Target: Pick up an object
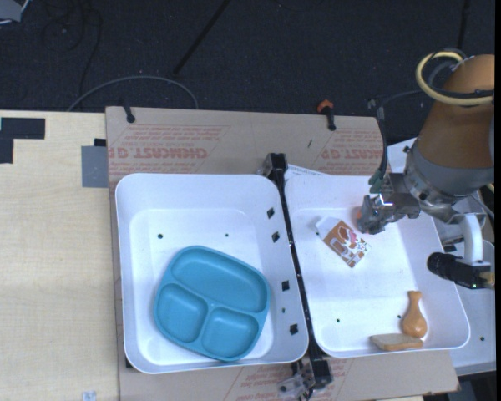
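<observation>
Gripper [374,215] poised low over the right bin [451,341], in its upper part, just right of and a little above the printed card [346,243]; whether spread or pressed together could not be told from above. Nothing seen pinched beneath it.

Counted: two white bins, one arm [452,132], one gripper, one blue tray [210,302], one printed card, one tan pear-shaped piece [414,315], one flat tan slab [389,342].

Left bin [134,224], left of the card across the black divider [289,266]: held one blue tray with three compartments, lying flat in the lower half, tilted a little.

Right bin: held three loose things. Printed card lay near the middle, turned at a slant, close to the gripper but apart from it. Pear-shaped piece sat well below and right of the card, near the lower right corner. Flat slab lay just below and left of that piece, against the bin's lower wall.
</observation>
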`<state>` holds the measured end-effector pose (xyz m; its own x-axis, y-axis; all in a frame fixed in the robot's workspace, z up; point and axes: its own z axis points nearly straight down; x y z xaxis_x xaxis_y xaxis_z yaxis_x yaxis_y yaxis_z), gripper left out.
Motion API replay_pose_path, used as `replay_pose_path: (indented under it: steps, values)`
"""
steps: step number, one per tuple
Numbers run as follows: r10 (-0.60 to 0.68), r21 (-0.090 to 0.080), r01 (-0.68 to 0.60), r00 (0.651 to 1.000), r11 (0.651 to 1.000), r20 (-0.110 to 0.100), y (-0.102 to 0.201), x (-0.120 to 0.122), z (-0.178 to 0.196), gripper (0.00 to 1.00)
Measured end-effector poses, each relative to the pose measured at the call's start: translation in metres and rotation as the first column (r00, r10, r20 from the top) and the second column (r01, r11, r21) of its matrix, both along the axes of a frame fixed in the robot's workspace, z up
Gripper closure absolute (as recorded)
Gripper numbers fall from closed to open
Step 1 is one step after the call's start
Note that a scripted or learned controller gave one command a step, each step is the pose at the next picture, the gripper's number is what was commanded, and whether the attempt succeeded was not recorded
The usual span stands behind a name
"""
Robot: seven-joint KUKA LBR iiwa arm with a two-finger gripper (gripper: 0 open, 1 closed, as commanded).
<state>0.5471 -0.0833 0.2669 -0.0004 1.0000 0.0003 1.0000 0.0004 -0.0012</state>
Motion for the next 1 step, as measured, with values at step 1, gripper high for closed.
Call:
replay_pose_path:
  steps: [1]
  values:
    - [0.005, 0.002, -0.004, 1.000, 1.000, -0.002, 0.0604, 0.0098, -0.0043, 1.00]
